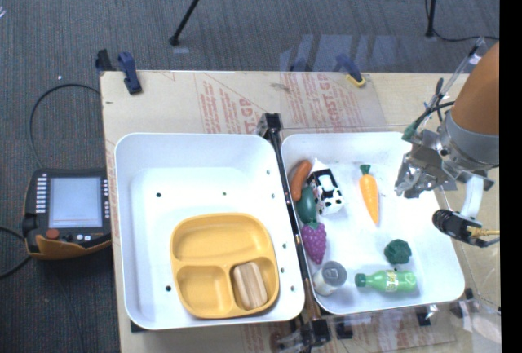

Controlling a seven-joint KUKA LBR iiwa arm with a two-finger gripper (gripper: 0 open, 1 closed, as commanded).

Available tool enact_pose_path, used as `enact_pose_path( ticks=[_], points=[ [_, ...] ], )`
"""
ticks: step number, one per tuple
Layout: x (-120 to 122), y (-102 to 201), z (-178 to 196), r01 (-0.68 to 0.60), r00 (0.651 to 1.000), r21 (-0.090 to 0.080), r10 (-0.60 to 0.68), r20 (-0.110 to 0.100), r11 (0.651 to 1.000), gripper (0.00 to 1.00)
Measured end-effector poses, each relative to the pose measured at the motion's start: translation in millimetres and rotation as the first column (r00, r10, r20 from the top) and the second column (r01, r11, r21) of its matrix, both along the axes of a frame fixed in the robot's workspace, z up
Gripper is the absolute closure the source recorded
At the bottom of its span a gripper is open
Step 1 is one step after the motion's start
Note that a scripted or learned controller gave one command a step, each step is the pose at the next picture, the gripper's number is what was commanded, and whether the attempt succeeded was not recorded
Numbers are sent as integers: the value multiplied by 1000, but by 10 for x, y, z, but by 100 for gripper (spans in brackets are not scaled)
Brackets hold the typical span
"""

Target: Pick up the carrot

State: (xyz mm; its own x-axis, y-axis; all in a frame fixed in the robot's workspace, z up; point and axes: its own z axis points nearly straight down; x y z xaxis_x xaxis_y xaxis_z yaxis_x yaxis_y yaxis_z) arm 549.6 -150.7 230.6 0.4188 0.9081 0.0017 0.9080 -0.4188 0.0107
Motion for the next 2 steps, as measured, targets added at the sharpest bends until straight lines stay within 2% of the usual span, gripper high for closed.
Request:
enact_pose_path(
  ticks=[1, 2],
  points=[
    [-478, 150, -1433, -53, 998, 9, 53, -19, 999, 100],
    [-355, 420, -420, 207, 978, 5, -207, -15, 978, 100]
  ],
)
